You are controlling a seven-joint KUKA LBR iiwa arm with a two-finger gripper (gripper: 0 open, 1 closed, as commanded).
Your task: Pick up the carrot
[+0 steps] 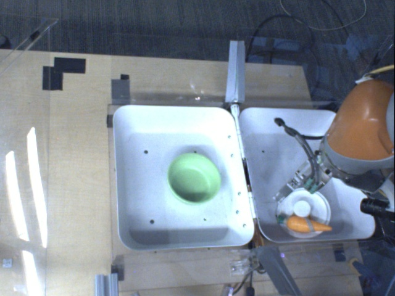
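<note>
The carrot [307,226] lies in the right bin [265,165], at its near edge, orange body pointing right. It is touching the near side of a white round object [307,206], possibly a small bowl or the gripper base. The gripper [302,184] is positioned just beyond the carrot; finger state cannot be determined. The orange band [364,125] of the arm is at the right. The left bin [136,184] contains a green bowl [194,177] near its centre.

No readable text, label, brand, number or sign appears anywhere on the table [74,184], the bins or the arm.
</note>
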